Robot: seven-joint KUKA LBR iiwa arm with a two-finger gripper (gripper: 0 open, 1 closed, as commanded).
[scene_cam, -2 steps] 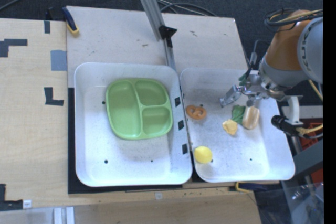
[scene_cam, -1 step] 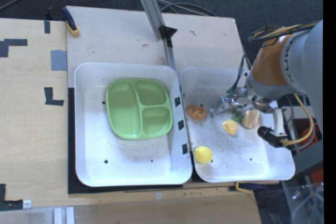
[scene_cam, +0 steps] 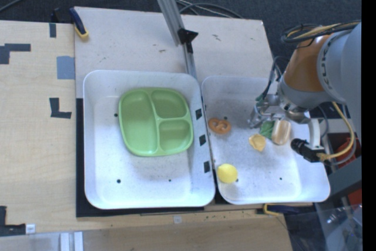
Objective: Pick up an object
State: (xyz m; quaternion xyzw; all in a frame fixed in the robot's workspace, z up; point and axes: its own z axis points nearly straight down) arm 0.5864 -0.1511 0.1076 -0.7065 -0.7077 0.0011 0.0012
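The arm is reaching into the right bin [scene_cam: 305, 185] from the right, its gripper [scene_cam: 262, 116] hanging low over the bin floor, and whether its jaws are open or closed cannot be told. A green piece [scene_cam: 267, 128], a tan roll-shaped object [scene_cam: 281, 131] and a yellow wedge [scene_cam: 257, 142] are lying just beside the gripper, while an orange pretzel-like object [scene_cam: 220, 126] and a yellow ball [scene_cam: 227, 173] are sitting further left. A green divided plate [scene_cam: 156, 121] is resting in the left bin [scene_cam: 100, 179]

At frame right, the gripper [scene_cam: 262, 116] is lowered into the right bin [scene_cam: 305, 185] near a yellow ball [scene_cam: 227, 173]; the left bin [scene_cam: 100, 144] holds a green tray [scene_cam: 155, 121].
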